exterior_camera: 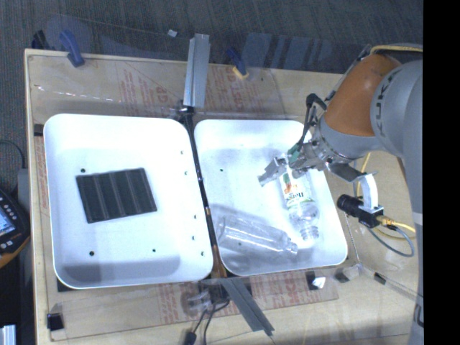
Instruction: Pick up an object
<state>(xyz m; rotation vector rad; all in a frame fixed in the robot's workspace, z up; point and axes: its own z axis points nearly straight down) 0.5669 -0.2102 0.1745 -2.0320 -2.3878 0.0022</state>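
Lying in the right bin [215, 149]: a small clear bottle with a label [298, 201], and a bigger clear bottle [255, 236] just beside it, lower down. Hovering over the small bottle's top end: the hand [282, 169], touching or just above, hard to tell, grip unclear too. Resting in the left bin [57, 142]: a dark ridged block [116, 194]. Sitting under both bins: a wooden tabletop [108, 77].

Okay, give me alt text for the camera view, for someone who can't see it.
A grey robot arm reaches from the right over the right bin, its gripper above a labelled clear bottle; a second clear bottle lies nearer the front. The left bin holds a dark ridged slab.
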